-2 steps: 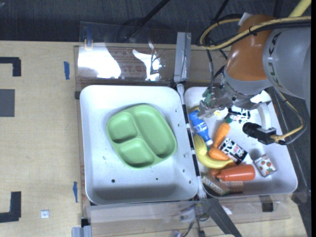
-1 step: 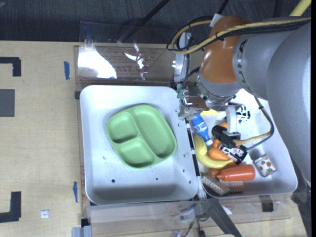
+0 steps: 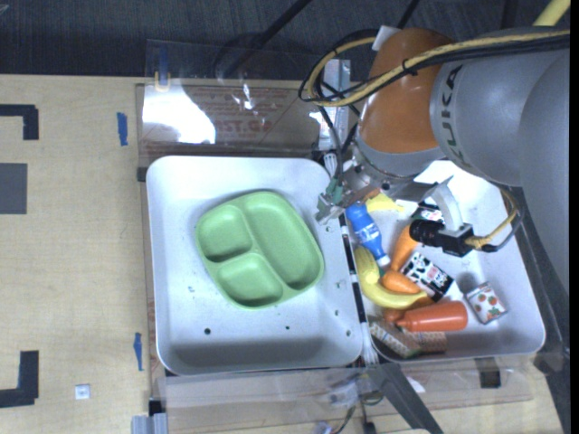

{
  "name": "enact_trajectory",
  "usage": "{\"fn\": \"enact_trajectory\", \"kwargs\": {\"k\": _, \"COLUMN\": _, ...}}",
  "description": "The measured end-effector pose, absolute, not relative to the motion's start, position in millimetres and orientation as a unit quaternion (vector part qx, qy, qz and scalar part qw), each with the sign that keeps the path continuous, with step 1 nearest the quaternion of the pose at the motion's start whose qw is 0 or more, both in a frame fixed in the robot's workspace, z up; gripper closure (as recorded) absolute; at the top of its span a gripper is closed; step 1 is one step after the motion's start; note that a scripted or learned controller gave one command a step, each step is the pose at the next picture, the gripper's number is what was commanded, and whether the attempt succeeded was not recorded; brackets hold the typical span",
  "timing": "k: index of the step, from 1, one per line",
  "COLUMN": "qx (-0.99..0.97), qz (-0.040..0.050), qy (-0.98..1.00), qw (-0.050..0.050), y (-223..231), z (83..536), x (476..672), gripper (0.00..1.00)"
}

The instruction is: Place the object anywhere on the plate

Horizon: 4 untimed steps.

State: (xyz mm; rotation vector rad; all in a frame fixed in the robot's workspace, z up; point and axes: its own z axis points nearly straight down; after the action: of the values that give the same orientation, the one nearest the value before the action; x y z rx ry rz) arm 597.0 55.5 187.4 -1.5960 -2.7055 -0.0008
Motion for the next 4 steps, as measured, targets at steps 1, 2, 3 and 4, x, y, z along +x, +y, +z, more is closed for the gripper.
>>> {"fn": "enact_trajectory", "kwargs": {"k": 1, "qx": -0.568, "qz": -0.0009, "qy": -0.823, "qw": -0.002, "y": 93.4, "z": 196.4, "x": 620.9, "gripper": 1.00}}
{"fn": "enact_trajectory", "kwargs": {"k": 2, "qx": -0.568, "qz": -0.0021, "qy": -0.823, "qw": -0.003, "y": 94.1, "z": 206.9, "x": 621.9, "gripper": 1.00}}
{"fn": "enact_trajectory", "kwargs": {"k": 3, "qx": -0.597, "qz": 0.0003, "qy": -0.802, "qw": 0.001, "y": 108.7, "z": 105.2, "x": 538.6, "gripper": 1.00}}
{"fn": "enact_trajectory", "kwargs": {"k": 4, "qx": -0.538, "qz": -0.0005, "qy": -0.843, "qw": -0.001, "y": 84.7, "z": 184.9, "x": 578.9, "gripper": 1.00}}
